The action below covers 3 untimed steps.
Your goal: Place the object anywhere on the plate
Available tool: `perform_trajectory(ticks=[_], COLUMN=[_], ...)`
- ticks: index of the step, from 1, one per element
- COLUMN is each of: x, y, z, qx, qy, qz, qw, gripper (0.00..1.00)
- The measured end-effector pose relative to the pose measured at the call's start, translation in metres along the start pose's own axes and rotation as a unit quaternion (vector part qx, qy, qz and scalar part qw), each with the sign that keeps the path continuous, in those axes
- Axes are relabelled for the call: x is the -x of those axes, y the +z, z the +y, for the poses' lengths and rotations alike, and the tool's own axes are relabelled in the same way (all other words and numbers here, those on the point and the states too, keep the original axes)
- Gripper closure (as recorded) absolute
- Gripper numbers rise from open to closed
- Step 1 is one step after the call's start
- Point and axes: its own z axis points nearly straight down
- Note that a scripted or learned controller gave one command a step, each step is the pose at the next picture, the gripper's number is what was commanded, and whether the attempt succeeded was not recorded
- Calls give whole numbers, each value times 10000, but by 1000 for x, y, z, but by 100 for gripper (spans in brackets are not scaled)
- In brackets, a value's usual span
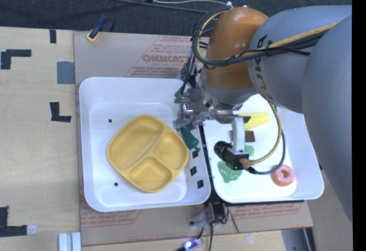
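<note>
My hand (189, 130) hangs at the seam between the two white bins, just off the right edge of the yellow plate (147, 152), and I cannot tell how it is set. The plate, three-sectioned, lies in the left bin (91, 130). In the right bin (306, 178) lie a green object (229, 174), a yellow piece (256, 120) and a pink ring (283, 175).
</note>
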Motion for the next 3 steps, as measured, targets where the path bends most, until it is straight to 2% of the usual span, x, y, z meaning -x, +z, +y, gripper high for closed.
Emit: perform_trajectory(ticks=[1,2,3], x=[-38,-39,-38], y=[11,15,15], z=[-27,-15,-15], qx=[-5,6,3], qy=[-4,1,8], qz=[1,0,1], qw=[10000,10000,10000], gripper=[100,100,0])
